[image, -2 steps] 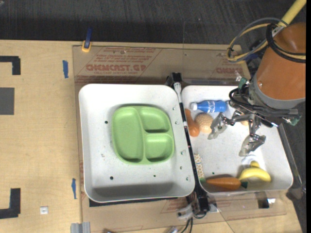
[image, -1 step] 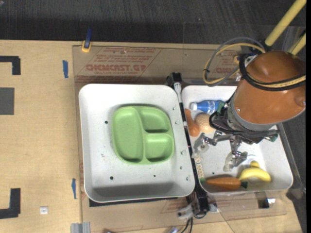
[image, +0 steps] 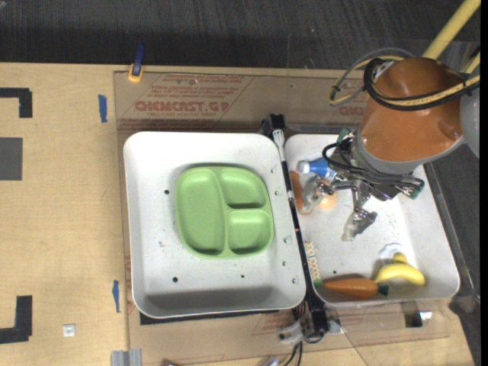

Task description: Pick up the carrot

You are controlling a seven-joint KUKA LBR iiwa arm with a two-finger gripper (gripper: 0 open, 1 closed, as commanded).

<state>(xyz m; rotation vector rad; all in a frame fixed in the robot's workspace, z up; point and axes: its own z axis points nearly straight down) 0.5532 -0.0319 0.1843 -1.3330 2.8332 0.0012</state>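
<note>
Cardboard-covered bench (image: 61, 227) carries two white bins side by side. Left bin (image: 145, 273) holds a green divided plate (image: 225, 210). Arm (image: 412, 113) reaches in at upper right, gripper (image: 358, 223) pointing down over the middle of the right bin (image: 442, 235); fingers slightly parted, gripping nothing. Small blue and orange items (image: 316, 181) lie at that bin's upper left. Carrot (image: 351, 286) lies along the bin's lower edge, long axis horizontal, its right end touching a banana (image: 400, 273).
</note>
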